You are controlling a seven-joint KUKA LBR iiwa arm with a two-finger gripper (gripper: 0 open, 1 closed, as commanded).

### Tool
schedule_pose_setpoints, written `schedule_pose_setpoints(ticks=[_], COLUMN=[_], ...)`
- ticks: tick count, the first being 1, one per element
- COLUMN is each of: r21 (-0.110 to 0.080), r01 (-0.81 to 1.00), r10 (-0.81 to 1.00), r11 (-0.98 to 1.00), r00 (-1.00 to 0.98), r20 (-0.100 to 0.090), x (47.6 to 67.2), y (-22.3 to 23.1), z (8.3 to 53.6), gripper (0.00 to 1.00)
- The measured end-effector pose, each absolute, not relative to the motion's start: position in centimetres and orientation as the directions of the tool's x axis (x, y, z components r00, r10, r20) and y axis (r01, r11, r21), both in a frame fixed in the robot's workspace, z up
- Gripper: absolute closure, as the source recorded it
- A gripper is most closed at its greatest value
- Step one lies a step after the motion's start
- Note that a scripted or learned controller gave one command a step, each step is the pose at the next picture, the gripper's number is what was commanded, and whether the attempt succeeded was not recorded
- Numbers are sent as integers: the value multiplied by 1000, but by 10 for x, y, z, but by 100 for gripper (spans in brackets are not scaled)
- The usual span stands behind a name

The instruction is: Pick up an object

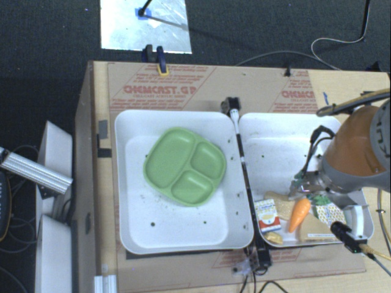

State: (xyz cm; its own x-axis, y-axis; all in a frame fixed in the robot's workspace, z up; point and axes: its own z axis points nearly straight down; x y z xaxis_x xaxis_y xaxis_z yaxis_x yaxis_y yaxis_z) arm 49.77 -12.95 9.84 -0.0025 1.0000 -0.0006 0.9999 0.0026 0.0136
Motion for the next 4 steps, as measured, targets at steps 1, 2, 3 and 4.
schedule_pose_setpoints(ticks=[1,2,3,4], r21=[3,2,4,5], r01=[1000,1000,1000,1000], r10=[1000,1000,1000,1000], r11=[4,3,1,2], r00=[-4,-3,-1,-2], r20=[1,0,-1,0], x=[542,542,498,499], y=[-39,-39,-90,-89], z=[185,184,85,95], gripper=[100,0,0,100])
